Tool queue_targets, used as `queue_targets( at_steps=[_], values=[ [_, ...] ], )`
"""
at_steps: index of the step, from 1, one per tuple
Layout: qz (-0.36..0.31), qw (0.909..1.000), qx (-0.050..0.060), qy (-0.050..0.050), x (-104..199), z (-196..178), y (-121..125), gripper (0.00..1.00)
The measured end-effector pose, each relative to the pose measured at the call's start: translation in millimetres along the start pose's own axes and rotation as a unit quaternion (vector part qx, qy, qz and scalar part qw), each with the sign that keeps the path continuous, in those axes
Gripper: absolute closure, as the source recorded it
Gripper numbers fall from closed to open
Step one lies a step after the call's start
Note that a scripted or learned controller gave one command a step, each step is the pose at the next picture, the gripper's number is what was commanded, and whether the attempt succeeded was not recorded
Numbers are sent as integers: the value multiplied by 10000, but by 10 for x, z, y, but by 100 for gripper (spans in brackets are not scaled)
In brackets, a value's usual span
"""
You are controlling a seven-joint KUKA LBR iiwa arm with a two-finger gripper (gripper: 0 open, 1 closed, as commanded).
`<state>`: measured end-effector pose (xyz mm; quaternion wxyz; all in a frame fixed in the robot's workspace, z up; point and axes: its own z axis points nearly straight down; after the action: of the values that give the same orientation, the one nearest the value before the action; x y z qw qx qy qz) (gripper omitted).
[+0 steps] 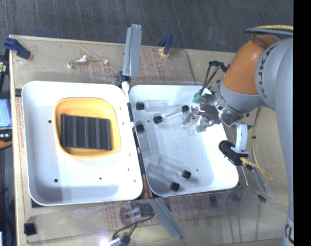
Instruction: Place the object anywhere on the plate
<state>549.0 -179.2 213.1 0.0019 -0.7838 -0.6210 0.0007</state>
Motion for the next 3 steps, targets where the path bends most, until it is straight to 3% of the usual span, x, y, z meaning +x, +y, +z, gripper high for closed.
queue_targets(
  at_steps=[1,2,3],
  values=[
    [-726,9974,-12,-7,499,-290,252,100],
    [-1634,9866,-11,-9,916,29,657,100],
    [-2327,9725,1,-8,1356,216,496,100]
  ],
)
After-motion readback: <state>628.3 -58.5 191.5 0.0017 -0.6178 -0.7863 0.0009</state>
